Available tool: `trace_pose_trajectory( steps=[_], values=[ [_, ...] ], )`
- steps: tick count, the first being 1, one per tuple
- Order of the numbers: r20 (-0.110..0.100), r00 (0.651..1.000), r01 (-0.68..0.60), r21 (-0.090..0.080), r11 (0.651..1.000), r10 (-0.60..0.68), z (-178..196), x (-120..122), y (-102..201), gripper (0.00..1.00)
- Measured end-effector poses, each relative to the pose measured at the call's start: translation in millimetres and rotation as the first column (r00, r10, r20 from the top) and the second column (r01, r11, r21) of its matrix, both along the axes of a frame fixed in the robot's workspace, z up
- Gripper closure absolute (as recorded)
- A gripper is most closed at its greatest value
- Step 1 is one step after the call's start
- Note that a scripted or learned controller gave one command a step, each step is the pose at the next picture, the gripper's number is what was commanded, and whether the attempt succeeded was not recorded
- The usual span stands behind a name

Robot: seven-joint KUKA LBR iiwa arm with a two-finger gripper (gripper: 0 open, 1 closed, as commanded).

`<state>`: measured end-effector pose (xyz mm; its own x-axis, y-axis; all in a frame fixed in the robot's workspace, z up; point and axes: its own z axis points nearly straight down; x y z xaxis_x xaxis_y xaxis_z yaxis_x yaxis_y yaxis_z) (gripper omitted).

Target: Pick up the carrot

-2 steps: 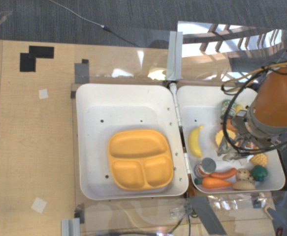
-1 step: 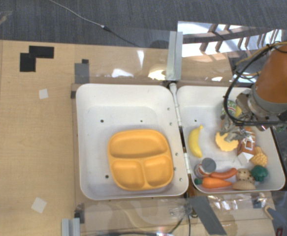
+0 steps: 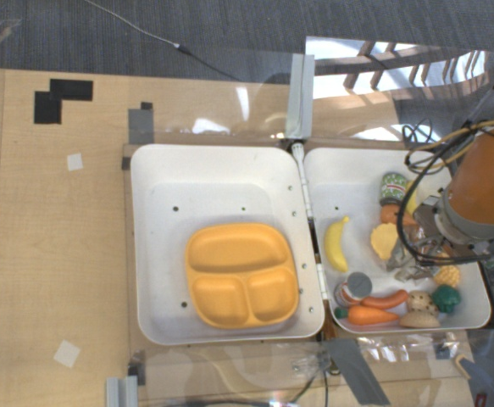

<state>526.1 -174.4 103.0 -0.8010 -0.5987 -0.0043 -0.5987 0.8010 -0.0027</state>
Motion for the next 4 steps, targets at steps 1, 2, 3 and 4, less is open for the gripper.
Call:
trace_pose_trajectory(
  steps=[1, 2, 3, 4],
  values=[
    [0.004, 0.994, -0.112, -0.003, 0.994, 0.112, 41.0, -30.7, -4.5, 1.0],
    [0.008, 0.95, -0.312, -0.007, 0.95, 0.312, 144.3, -2.0, -18.2, 1.0],
    [0.0, 0.76, -0.65, -0.001, 0.76, 0.65, 84.5, -0.8, -30.6, 1.0],
    [0.001, 0.856, -0.517, -0.002, 0.856, 0.517, 82.8, -5.0, -1.3, 1.0]
  ],
)
